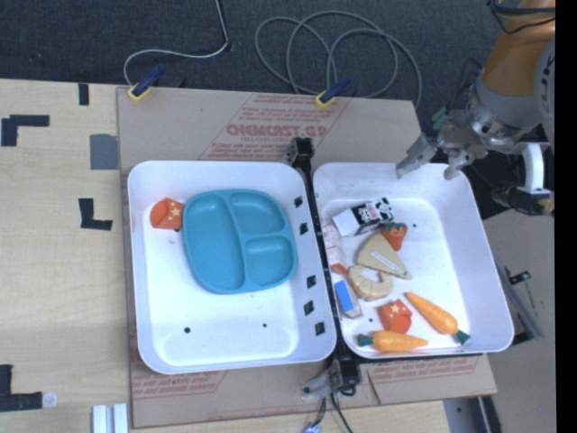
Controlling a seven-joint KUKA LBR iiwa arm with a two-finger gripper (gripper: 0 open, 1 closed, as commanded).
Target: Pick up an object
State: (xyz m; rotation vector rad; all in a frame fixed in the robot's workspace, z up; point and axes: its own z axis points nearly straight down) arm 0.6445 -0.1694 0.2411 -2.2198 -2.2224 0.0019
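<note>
We read red printing on the cardboard sheet (261, 133) under the bins; it looks like "CHEMCAST GP", though the letters are faint and partly covered. A small black-and-white packet (372, 212) in the right bin (482, 269) carries markings too small for us to read.

The gripper (431, 158) hangs over the upper right corner of the right bin, just at its rim, with its two fingers spread apart and nothing between them. The objects to pick lie below and to the left of it: the black-and-white packet is the closest, near but not touching; beside that lie a white block (345, 220) and a strawberry-like toy (393, 235). Farther down we see a pale wedge (382, 258), a bread-like piece (369, 283), a blue item (345, 298), a red toy (395, 315) and two carrots (433, 312) (394, 341) near the bin's lower edge.

The left bin (153, 332) holds a blue divided plate (240, 240) and a small red toy (166, 213) just beside the plate's left edge, well apart from the gripper.

The arm (514, 61) comes in from the upper right, its orange section above the grey wrist, tilted down and leftward toward the bin corner
</note>
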